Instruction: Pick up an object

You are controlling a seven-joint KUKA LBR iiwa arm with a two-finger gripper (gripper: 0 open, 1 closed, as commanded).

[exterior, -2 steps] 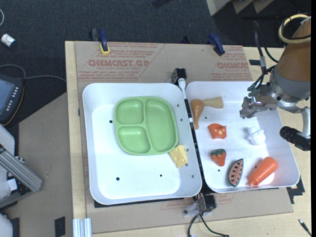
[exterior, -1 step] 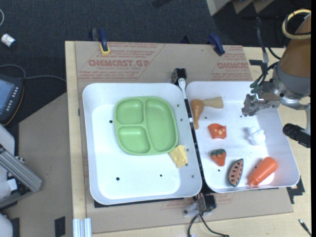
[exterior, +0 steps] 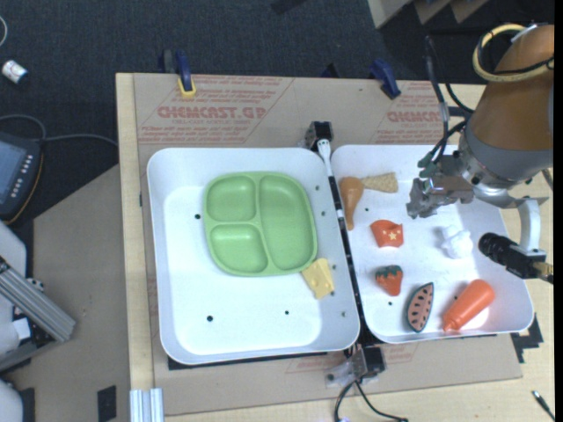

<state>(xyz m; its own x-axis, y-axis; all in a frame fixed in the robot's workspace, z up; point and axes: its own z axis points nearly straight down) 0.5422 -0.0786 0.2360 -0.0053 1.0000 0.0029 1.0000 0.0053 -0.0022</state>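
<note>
Orange-red tomato piece (exterior: pixel 386 233) low-left of the gripper (exterior: pixel 425 202) in the right bin (exterior: pixel 519 319), gripper state impossible to tell, likely to skid sideways or drag the neighbouring cone (exterior: pixel 351 197) if descent lands off-centre.

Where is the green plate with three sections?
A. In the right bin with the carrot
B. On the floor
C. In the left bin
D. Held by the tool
C: the green plate lies flat in the left bin, with a yellow cheese piece at its lower right corner.
</note>
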